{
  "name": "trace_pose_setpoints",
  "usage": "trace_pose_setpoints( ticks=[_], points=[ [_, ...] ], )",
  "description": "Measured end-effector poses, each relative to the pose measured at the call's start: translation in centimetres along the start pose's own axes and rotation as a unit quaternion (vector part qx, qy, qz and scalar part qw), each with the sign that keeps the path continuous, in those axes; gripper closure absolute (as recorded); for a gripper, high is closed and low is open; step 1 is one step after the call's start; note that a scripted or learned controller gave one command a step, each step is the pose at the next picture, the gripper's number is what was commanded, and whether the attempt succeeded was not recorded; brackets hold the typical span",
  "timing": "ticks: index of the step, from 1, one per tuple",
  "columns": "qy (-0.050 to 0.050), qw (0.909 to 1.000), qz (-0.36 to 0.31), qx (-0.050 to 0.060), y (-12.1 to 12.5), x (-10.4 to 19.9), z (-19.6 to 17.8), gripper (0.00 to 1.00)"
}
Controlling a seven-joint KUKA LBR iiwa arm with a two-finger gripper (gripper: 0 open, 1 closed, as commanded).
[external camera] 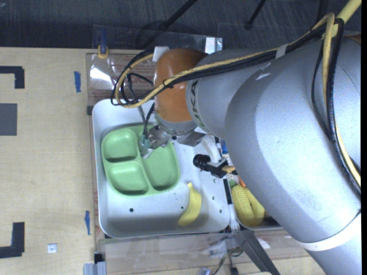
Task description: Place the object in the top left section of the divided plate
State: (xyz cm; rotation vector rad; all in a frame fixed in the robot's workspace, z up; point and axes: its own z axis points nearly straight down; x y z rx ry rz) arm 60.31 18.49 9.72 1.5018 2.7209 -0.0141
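Observation:
A light green divided plate (pixel 129 179) lies in the left white bin (pixel 155 222). It has two smaller sections on its left side and one larger section on its right. My gripper (pixel 149 143) hangs low over the plate, at the ridge between the upper left section (pixel 119 144) and the larger right section (pixel 163 168). The orange band and grey wrist hide most of it from above. A small greyish shape shows at the tip, too small to identify. A yellow banana (pixel 192 206) lies on the bin floor below and right of the plate.
A yellow corn cob (pixel 246 205) rests in the right bin, mostly under the arm. Black and yellow cables (pixel 129 90) loop over the bin's upper rim. The large grey arm covers the right side of the view.

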Motion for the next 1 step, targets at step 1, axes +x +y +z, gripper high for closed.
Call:
trace_pose_setpoints(
  ticks=[1],
  points=[
    [0.003, 1.0, 0.001, -0.003, 0.18, 0.25, -0.99, 1.0]
  ],
)
